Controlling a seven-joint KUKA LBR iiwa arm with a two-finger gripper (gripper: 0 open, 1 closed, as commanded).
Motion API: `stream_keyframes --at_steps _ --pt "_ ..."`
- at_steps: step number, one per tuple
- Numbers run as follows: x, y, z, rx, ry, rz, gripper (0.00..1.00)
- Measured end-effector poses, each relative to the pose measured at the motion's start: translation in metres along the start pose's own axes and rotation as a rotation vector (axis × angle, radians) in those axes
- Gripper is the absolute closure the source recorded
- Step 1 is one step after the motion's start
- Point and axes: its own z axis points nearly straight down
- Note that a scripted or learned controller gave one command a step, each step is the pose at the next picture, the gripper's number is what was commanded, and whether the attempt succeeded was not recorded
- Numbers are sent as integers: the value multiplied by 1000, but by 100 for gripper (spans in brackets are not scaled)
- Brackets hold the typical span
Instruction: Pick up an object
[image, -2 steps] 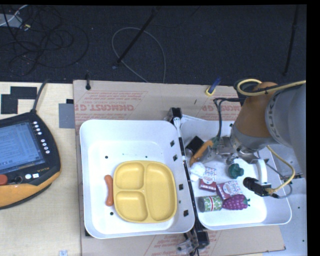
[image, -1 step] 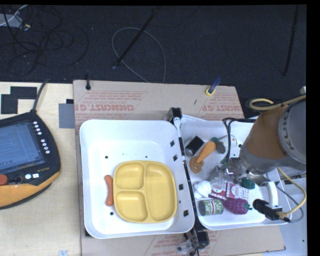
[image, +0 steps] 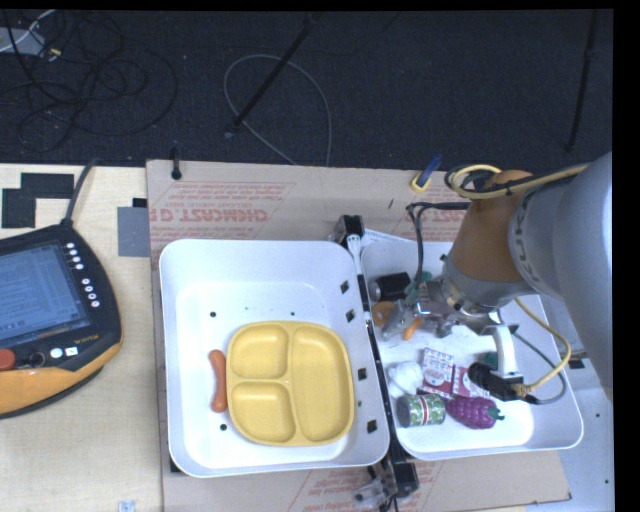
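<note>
Looking down, we find the gripper (image: 413, 312) low in the right bin (image: 560, 425), at its far left part; whether it is released or clenched we cannot tell, since clutter and the wrist blur it. Just near of it lie a white lump (image: 405, 376), a red-and-white packet (image: 438, 368), a can (image: 422, 409) and purple grapes (image: 473, 410), all close together along the near side. The arm (image: 545, 245) comes in from the right. In the left bin (image: 190, 300) sits a yellow tray (image: 290, 382) with a sausage (image: 217, 380) just to its left. A tablet (image: 45, 310) lies well left of both bins.
</note>
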Motion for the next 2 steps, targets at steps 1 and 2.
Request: stream_keyframes --at_steps 1,2 --pt "-10 54 -37 -2 -2 -1 0" --pt "0 54 -15 -2 -1 0 0"
